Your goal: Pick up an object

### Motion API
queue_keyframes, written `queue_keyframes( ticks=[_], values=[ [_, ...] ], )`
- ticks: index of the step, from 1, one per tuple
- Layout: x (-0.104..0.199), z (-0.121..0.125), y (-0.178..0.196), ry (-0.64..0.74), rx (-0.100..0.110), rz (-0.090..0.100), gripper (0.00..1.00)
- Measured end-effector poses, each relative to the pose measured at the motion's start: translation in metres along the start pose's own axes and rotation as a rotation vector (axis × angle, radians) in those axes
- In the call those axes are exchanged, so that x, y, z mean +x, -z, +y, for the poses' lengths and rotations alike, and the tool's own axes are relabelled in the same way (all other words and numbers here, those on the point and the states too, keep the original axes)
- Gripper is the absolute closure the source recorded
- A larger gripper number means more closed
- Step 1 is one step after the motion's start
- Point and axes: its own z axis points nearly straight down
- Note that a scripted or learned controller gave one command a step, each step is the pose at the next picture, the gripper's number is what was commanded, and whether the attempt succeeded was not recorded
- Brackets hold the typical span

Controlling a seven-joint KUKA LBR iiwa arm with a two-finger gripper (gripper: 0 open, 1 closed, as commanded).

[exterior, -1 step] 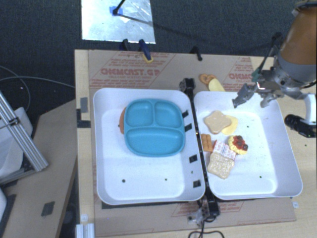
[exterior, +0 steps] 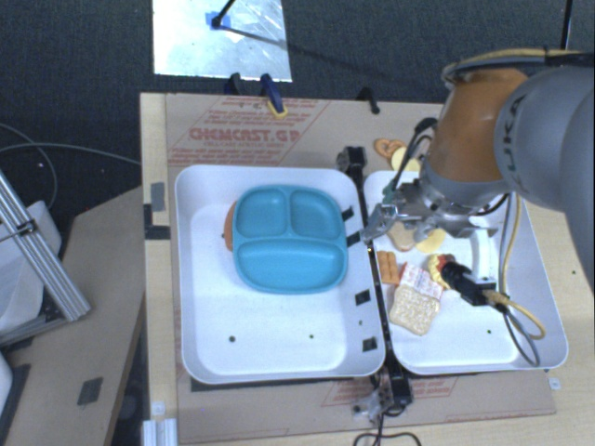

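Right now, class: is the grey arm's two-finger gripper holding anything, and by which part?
It cannot be told. The gripper hangs low over the right white bin, near the food pieces, its fingertips unclear.

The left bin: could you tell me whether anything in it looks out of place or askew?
The blue divided plate in the left bin lies on top of an orange object, which peeks out at its left edge. The plate also sits slightly rotated against the bin's walls.

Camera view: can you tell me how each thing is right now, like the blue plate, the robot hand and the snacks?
Blue plate: upright, compartments bare, in the left bin.
Hand: low over the right bin's left edge, holding nothing visible.
Cracker: lying flat in the right bin.
Orange item: mostly hidden under the plate.
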Motion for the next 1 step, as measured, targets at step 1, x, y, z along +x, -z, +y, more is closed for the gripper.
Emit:
queue_keyframes(
  ticks=[1],
  values=[
    [-0.0705, -0.0774, -0.0840, -0.010, -0.007, -0.003, 0.00]
  ],
)
